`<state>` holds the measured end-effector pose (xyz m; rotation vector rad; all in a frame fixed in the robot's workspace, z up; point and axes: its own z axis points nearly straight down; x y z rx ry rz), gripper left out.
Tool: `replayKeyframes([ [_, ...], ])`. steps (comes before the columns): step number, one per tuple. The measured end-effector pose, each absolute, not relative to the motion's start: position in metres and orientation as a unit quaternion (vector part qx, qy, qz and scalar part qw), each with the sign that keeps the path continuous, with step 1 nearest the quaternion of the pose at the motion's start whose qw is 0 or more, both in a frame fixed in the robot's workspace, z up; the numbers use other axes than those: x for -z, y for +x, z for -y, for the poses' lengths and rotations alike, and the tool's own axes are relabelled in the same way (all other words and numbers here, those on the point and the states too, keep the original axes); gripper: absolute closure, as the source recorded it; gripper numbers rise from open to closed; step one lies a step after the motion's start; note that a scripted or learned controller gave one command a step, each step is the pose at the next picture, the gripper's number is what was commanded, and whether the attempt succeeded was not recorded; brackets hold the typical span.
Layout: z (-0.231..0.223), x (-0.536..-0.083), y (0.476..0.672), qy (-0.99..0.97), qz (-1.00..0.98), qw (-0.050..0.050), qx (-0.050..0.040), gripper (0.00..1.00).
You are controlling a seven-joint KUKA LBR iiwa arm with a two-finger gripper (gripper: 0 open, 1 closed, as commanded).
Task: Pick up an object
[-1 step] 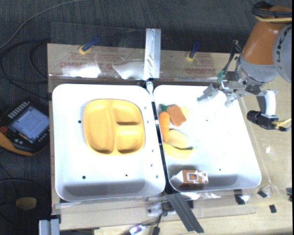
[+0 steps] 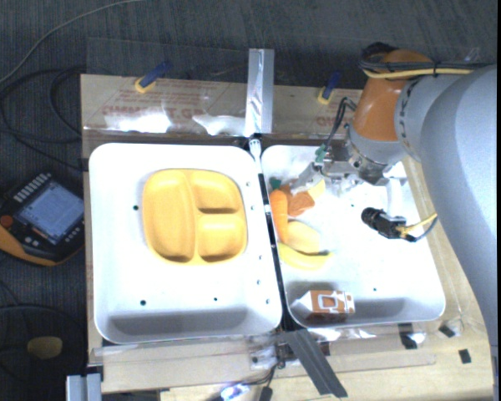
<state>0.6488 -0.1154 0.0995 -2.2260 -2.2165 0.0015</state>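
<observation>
- The bench (image 2: 100,107) holds two white bins side by side: the left bin (image 2: 117,299) and the right bin (image 2: 401,291).
- A yellow tray (image 2: 194,215) with three parts sits in the middle of the left bin.
- The things to pick lie in the right bin. A carrot (image 2: 279,211), an orange piece (image 2: 301,200) and a banana (image 2: 302,242) are bunched by its left edge. A small brown box (image 2: 329,304) lies by its front edge.
- The gripper (image 2: 344,167) is low near the back edge of the right bin, close to the orange piece.
- It is too hard to tell how the gripper is set, and nothing can be seen in its grasp.
- It looks like nothing is picked up yet. The grab and the lift are both left to do.
</observation>
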Motion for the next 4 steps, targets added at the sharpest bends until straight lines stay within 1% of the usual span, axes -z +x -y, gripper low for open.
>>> replayKeyframes([
  [1,0.110,-0.133,0.605,-0.740,0.673,0.003,-0.0021,0.00],
  [2,0.109,-0.139,0.605,-0.739,0.673,0.006,-0.0038,1.00],
  [3,0.109,-0.138,0.605,-0.739,0.673,0.006,-0.0039,0.00],
  [4,0.122,-0.093,0.652,-0.672,0.740,-0.003,0.0039,0.00],
])
